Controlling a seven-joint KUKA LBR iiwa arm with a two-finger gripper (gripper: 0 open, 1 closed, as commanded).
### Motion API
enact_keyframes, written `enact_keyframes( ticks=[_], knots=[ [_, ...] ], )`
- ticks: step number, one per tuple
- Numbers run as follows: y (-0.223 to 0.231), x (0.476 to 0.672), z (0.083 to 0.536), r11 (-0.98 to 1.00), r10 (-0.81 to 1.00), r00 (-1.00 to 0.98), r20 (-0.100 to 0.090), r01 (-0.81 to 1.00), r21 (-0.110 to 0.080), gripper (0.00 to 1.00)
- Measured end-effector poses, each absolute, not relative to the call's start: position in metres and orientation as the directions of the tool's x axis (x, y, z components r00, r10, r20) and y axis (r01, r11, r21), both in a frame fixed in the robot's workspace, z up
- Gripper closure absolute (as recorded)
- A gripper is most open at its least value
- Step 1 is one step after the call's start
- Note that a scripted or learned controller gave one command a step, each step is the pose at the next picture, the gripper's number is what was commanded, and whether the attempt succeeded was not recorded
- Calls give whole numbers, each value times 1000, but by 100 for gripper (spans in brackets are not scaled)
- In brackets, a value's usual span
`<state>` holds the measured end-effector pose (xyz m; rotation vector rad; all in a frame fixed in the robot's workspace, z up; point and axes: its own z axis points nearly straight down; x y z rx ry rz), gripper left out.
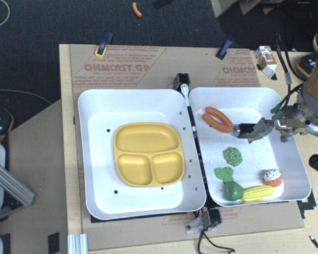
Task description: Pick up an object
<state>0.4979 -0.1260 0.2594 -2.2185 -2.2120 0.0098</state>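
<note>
Nearest the camera, along the right bin's (291,157) lower edge, lie a yellow toy corn cob (258,193), a green pepper-like toy (232,191) beside it, and a small cupcake (273,178) with an orange base. A leafy green piece (223,172) sits just above the pepper, and a round green broccoli-like toy (232,156) lies a little farther up, near the bin's middle.

My gripper (243,130) hangs over the upper part of this bin, reaching in from the right, and its dark tips end just beside the orange toy hot dog (218,119), which looks like two sausage shapes lying together near the bin's left wall. From this slant I cannot tell whether my jaws stand wide or narrow, and I see nothing between them, so I claim no hold on anything.

Over in the left bin (95,142) a yellow divided plate (148,153) lies flat by itself, well apart from me.

As I judge it, the pick is not yet done: every toy rests on the bin floor. The approach looks mostly made, with the hot dog the likeliest target since it lies closest to my tips. What remains is to settle over it, close on it, and lift it clear.
</note>
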Motion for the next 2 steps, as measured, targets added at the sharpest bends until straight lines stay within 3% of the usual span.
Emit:
enact_keyframes(
  ticks=[1, 2],
  knots=[
    [-126, 500, 265, 0, 1000, 0, 0, 1000, 1, 0],
    [-116, 501, 217, 0, 1000, 0, 3, 1000, -6, 0]
  ],
)
